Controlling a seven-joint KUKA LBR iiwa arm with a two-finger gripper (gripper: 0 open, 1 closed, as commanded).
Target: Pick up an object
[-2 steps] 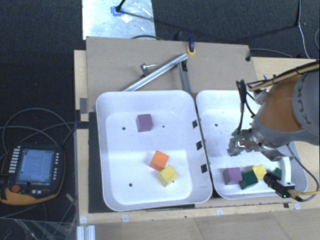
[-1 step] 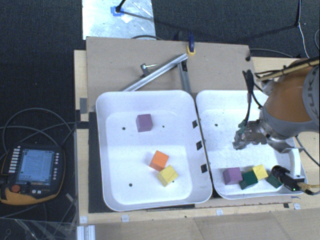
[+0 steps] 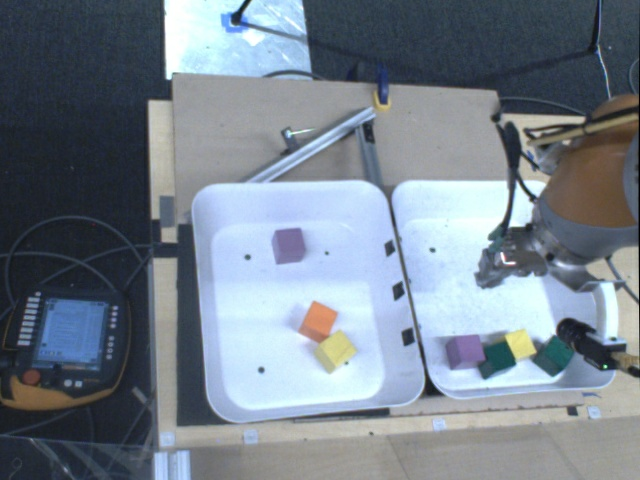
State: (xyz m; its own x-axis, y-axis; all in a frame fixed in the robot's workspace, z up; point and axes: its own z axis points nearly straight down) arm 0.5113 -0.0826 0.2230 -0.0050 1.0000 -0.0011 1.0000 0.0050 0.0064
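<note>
The gripper (image 3: 497,265) hovers over the right bin (image 3: 440,208); I cannot tell its state.

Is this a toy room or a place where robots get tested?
Probably a robot test lab. A grey arm reaches over two white bins that hold small coloured cubes, a control pendant sits beside the bench, and cables trail across the dark floor.

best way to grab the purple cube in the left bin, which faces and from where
Come straight down on the purple cube in the left bin and close on two opposite side faces. It sits flat and alone, well apart from the orange cube and the bin walls, so probably any pair of sides has finger room.
</note>
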